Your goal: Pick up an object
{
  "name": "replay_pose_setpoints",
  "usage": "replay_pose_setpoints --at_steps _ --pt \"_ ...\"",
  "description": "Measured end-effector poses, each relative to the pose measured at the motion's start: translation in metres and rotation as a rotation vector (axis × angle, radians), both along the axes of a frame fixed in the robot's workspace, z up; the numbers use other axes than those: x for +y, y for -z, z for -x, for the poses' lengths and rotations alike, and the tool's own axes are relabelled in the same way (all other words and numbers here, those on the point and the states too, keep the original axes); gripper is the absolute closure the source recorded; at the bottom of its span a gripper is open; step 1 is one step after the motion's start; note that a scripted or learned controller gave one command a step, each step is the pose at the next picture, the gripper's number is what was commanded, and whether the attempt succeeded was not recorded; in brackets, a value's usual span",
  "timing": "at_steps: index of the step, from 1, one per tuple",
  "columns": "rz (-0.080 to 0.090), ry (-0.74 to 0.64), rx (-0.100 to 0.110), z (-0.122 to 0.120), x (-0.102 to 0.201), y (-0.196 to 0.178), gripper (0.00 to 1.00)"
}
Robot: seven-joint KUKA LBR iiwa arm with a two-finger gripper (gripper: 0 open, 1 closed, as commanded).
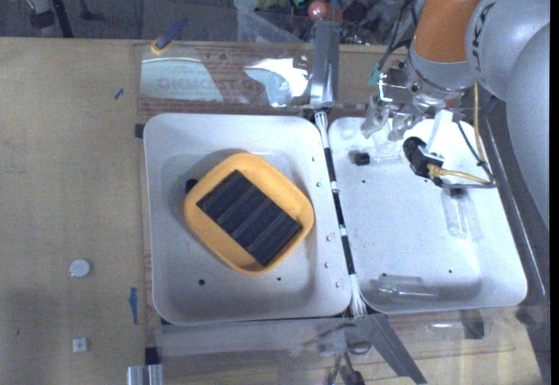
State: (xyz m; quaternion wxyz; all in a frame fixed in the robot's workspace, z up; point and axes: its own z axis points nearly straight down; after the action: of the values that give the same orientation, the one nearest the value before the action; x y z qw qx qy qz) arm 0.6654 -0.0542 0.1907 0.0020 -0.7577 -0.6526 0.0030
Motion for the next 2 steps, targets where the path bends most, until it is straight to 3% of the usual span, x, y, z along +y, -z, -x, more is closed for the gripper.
replay_pose_setpoints --at_steps 1,2 --pt "0.0 0.015 0.001 0.0 -0.0112 0.0072 1.0" --pt "0.0 0.114 0.0 0.0 -0.0171 0.0079 1.0"
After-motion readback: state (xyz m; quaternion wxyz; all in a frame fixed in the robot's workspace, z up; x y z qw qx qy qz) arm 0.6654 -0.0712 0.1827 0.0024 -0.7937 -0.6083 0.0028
